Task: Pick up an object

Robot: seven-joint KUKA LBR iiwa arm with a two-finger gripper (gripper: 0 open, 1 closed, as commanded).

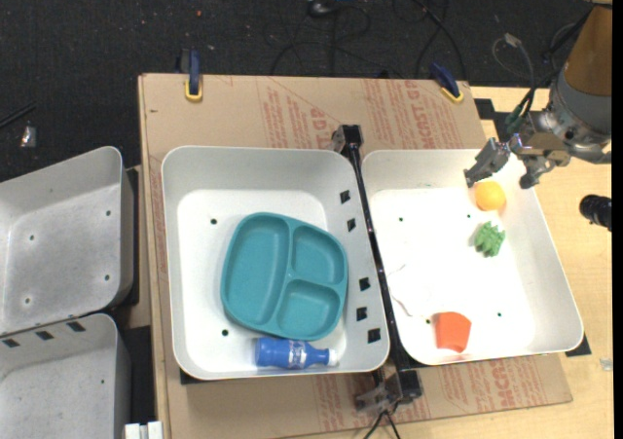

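A small round orange ball [490, 196] lies near the far edge of the right bin [555, 262], just below the open gripper [508, 166], whose two grey fingers hang spread above it, holding nothing. The arm [589, 67] is cut off at the frame's edge. Nearer than the ball lie a knobbly green toy [489, 238] and an orange cup [451, 330].

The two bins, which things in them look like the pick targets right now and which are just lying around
Likely in play, right bin, near the end effector:
orange ball
green toy
orange cup

Lying about, left bin:
teal divided plate
blue bottle
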